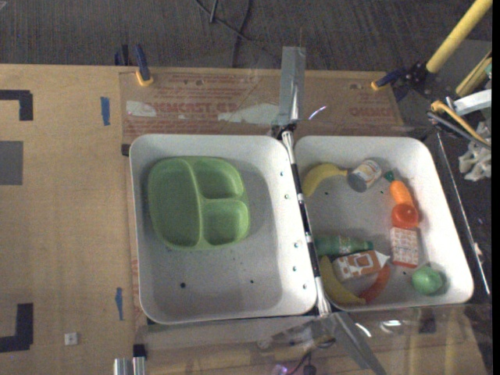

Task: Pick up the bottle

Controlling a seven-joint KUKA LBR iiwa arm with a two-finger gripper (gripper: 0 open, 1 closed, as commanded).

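Camera view | bottle [344,246] lies flat in right bin [445,180], near its left wall above banana [337,282] | untouched, whole pick left | I cannot tell gripper state

A carton [356,266] is covering part of the green bottle [341,245] and of a banana [336,283]. Its print is blurring beyond reading. A yellow pole [466,23] is running off the top right corner.

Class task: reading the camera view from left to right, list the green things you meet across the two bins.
green divided plate → green bottle → green ball
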